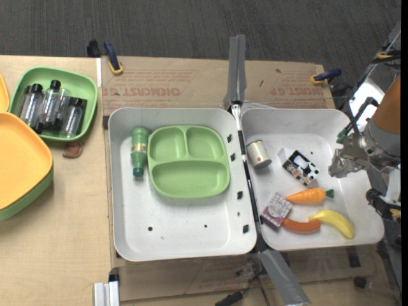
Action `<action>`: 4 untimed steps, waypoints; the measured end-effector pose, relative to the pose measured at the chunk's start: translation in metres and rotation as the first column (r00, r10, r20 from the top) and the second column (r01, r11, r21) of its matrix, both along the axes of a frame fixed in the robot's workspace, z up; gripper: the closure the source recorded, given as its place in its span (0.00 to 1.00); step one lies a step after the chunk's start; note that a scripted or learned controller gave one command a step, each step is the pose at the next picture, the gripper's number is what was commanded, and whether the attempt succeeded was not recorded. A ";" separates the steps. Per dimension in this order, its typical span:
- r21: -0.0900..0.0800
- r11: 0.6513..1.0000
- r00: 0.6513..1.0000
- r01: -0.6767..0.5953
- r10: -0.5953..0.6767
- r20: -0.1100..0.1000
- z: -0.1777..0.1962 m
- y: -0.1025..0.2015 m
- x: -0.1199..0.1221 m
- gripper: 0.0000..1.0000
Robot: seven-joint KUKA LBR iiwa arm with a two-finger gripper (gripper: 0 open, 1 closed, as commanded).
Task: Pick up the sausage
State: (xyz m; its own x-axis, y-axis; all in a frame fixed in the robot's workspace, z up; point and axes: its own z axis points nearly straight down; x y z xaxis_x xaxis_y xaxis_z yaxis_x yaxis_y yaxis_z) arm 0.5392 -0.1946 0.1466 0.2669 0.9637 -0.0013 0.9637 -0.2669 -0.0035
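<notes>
Brown bench bears white bins, grey carpet behind; claw grip unclear

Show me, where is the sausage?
The sausage lies near the front of the right bin, below the carrot, between the purple packet and the banana.

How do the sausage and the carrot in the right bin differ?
Colour: the sausage is red-orange all over; the carrot is lighter orange with a green tip. Shape: the sausage is a plain rounded rod; the carrot tapers to a point. Position: the sausage lies nearer the front wall of the right bin, against the banana; the carrot lies just behind it. Both lie flat, roughly left to right.
</notes>
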 end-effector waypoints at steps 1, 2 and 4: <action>0.000 0.975 0.975 0.224 -0.224 -0.001 -0.054 -0.021 -0.051 1.00; -0.001 0.995 0.995 0.098 -0.098 0.002 -0.018 -0.006 0.042 1.00; -0.002 0.862 0.862 0.507 -0.507 0.002 -0.008 -0.020 0.110 1.00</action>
State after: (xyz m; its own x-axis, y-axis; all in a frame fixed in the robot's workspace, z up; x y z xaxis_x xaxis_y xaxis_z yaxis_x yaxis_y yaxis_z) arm 0.6489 -0.2144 0.1386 0.7184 0.6956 -0.0029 0.6956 -0.7184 -0.0007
